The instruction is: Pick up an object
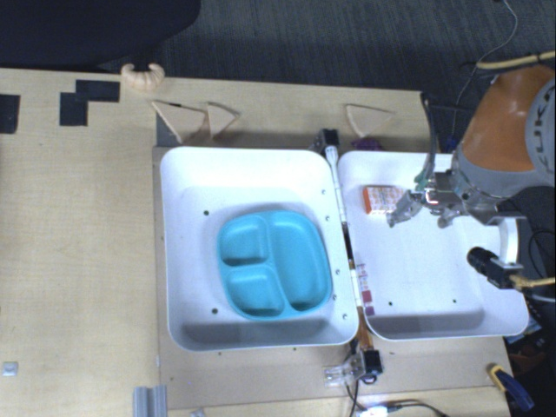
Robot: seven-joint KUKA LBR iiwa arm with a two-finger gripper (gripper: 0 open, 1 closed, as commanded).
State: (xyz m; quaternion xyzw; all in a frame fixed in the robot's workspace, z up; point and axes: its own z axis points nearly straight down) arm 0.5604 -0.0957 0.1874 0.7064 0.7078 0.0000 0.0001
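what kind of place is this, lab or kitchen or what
Most likely a robotics lab bench, not a kitchen. A grey and orange robot arm reaches over two white bins set into a plywood bench, with loose cables at the front edge.

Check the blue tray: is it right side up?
Right side up: the blue tray lies flat in the left bin, its three compartments facing up.

A blue sectioned plate [274,263] lay in the left bin [187,181]. At the bench's [78,259] eleven o'clock sat a small tan lump [142,77].
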